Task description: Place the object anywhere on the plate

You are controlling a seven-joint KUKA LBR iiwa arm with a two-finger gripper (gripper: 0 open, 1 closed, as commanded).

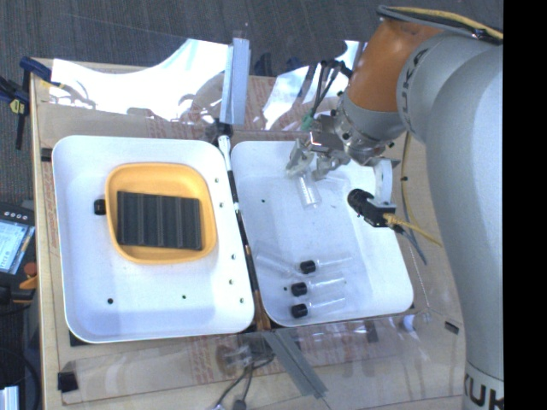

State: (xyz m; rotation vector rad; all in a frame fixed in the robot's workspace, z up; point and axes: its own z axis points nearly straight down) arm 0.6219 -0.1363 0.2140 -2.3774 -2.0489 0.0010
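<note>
A yellow plate (pixel 155 178) lies in the left bin (pixel 85 297), and a dark ridged block (pixel 162 219) rests on it. My gripper (pixel 311 166) hangs over the far part of the right bin (pixel 376 272), well to the right of the plate. A small clear tube (pixel 308 193) shows just below the gripper, either in it or lying on the bin floor. Three clear tubes with black caps (pixel 299 289) lie near the right bin's front edge.
A small black piece (pixel 100 206) sits in the left bin beside the plate's left rim. A black plug on a yellow cable (pixel 367 206) hangs over the right bin's right side. Crumpled clear plastic (pixel 197 75) lies behind both bins. The arm's grey body fills the right.
</note>
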